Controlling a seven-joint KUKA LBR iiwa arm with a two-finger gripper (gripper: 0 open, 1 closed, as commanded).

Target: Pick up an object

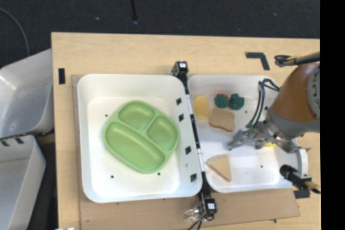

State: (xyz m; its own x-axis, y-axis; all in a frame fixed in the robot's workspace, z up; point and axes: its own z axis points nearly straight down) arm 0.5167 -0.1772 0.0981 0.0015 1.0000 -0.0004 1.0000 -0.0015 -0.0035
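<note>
In the right bin, the gripper is seen low over bare floor with fingers apart and nothing between them, while the nearest object, a wedge, lies just down-left of it, its long axis running diagonally.

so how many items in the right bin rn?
4: yellow piece at upper left, green piece beside it, bread slice below those, triangular slice at the front. The arm may hide more.
</note>
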